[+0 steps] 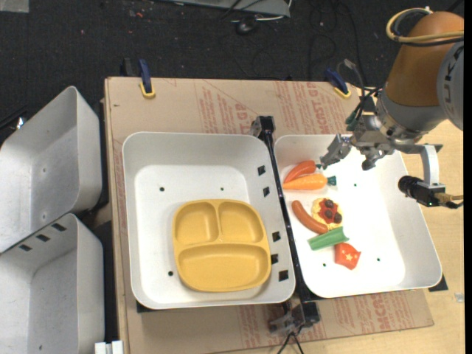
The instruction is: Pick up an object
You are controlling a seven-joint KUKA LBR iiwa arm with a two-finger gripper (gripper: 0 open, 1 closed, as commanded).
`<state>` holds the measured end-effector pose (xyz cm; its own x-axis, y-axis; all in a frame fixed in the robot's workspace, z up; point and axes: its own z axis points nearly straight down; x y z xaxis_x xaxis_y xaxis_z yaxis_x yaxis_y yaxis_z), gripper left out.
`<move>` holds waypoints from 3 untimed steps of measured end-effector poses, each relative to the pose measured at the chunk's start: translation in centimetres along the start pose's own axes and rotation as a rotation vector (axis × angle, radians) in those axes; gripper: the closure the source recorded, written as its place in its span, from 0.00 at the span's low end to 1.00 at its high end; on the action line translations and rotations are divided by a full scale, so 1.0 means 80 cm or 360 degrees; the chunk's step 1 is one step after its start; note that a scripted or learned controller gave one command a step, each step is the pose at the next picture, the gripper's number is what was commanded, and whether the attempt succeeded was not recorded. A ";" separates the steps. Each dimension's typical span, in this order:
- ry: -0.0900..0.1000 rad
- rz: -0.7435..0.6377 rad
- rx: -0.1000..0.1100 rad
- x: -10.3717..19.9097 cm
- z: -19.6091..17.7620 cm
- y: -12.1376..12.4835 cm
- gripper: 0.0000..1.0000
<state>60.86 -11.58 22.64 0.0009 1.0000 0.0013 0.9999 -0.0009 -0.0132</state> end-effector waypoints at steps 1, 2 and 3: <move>-0.0002 -0.0003 -0.0020 0.000 -0.010 0.003 0.00; -0.0001 0.0000 -0.0011 0.004 0.066 -0.007 0.00; -0.0001 0.0001 -0.0012 0.003 0.143 -0.016 0.00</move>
<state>59.40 -11.35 11.24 0.0014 1.0000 0.0007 1.0000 -0.0014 -0.0059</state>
